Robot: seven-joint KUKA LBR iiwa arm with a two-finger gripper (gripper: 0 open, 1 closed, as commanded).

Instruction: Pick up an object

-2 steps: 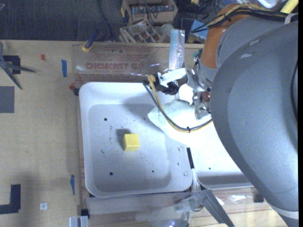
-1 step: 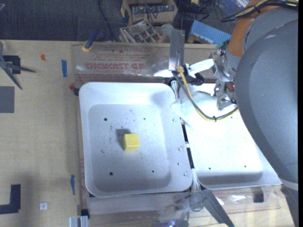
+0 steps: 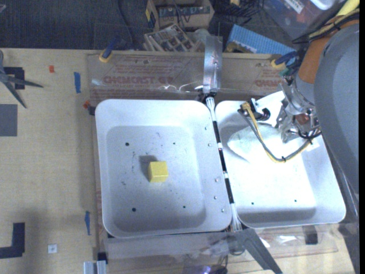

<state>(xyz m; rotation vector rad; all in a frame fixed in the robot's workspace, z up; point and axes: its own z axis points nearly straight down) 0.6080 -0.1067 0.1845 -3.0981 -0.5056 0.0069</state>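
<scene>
Here, yellow block (image 3: pixel 158 171) in left bin (image 3: pixel 114 119), tool (image 3: pixel 293 124) over right bin (image 3: pixel 308 204)

— What did the arm (image 3: pixel 342 90) look like?

— Big and smooth, a rounded grey shell, pale where the light caught it. An orange band (image 3: pixel 311 61) wrapped it just above the wrist.

— And below the band?

— A small metal head, silvery and boxy, with a few dark and reddish bits I could not make out. That was the gripper (image 3: pixel 292 131).

— Any wiring?

— Yes. A yellow cable (image 3: pixel 268 147) ran off the head in a long curve, with a thin black lead beside it, ending at a dark plug (image 3: pixel 258 112). More yellow and black cables (image 3: pixel 342 13) ran along the top of the arm.
</scene>
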